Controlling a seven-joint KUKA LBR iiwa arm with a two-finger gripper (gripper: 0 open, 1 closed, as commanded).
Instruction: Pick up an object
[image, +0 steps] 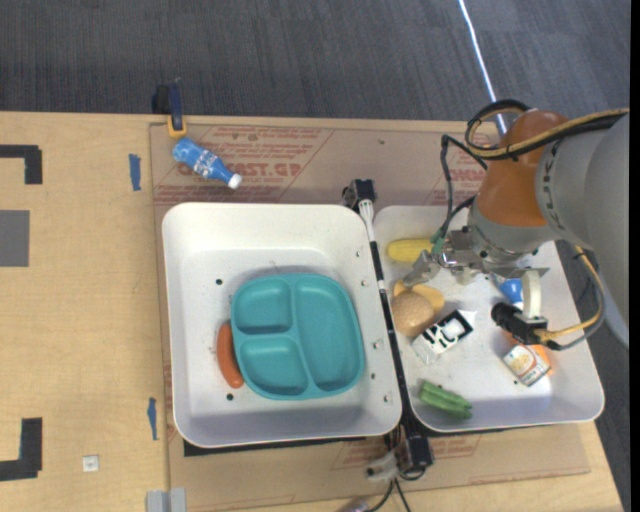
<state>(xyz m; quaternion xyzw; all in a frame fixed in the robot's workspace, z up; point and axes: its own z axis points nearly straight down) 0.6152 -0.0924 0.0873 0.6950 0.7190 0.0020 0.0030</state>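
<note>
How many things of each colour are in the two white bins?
Teal: 1, divided plate
Orange: 2, hot dog, small carton
Yellow: 1, banana
Tan: 1, bread roll
Green: 1, pickle-like toy
Black-and-white: 1, box
Blue: 1, small item
Total: 8

Light is even and fairly bright, falling from overhead — shadows are short and soft. The left bin shows a faint shadow along its near inner wall, and the teal tray casts a thin dark edge on its near side. The right bin floor reads nearly pure white, mildly overexposed, with small items on it throwing only slight shadows. The arm's orange band carries a soft sheen. Focus is moderate throughout — fine print on the cardboard at the far side is blurred. The dark floor beyond stays dim.
</note>
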